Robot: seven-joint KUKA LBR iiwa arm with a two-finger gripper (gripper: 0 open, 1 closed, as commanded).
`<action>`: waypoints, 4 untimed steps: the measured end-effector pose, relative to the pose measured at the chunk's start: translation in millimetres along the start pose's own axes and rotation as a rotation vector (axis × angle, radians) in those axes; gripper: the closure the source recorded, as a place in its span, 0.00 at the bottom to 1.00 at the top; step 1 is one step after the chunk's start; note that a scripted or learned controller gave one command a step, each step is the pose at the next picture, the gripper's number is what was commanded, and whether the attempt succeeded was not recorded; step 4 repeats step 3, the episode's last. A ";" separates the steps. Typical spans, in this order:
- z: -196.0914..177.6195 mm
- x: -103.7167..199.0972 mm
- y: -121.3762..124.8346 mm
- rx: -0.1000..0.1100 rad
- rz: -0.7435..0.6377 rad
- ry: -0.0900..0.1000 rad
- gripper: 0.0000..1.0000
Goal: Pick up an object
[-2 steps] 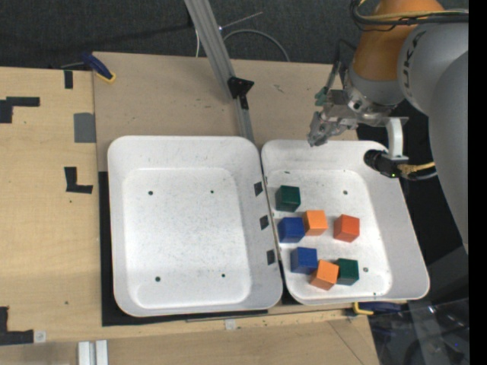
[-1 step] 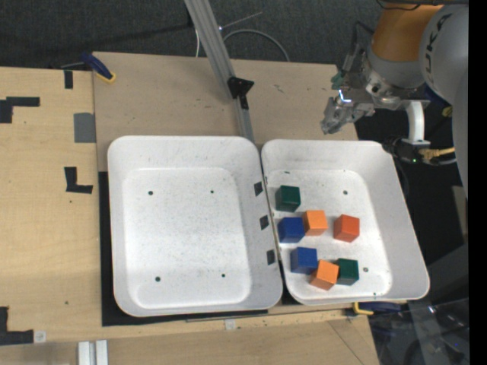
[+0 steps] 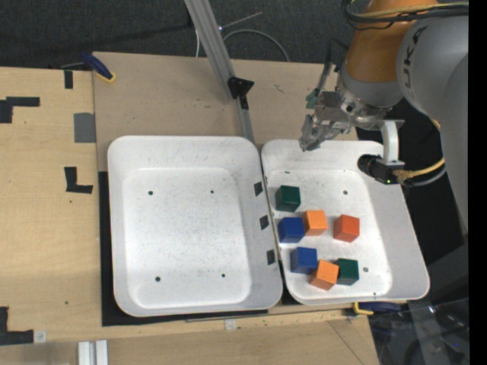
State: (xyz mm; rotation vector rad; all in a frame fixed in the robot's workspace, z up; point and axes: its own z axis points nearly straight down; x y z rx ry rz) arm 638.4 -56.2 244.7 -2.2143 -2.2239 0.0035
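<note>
My hand (image 3: pixel 312 139) is hovering over the far rim of the right bin (image 3: pixel 396 226), carrying nothing I can see; whether its grip is released or clenched, I cannot tell. Nearer in that bin, seven blocks are lying clustered: green block (image 3: pixel 288 198) closest to my hand, red block (image 3: pixel 346 227) beyond.

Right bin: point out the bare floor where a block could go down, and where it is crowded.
In the right bin, bare floor lies along the far edge, between the gripper and the dark green block, and beside the red-orange block toward the right wall. The middle and near part is crowded with blocks. The left bin shows bare floor throughout.
</note>
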 end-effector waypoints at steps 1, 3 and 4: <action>-3.9 41.2 -36.3 -0.001 0.000 0.001 1.00; -1.8 127.3 -94.3 0.001 -0.001 0.000 1.00; -1.8 127.3 -94.3 0.001 -0.001 0.000 1.00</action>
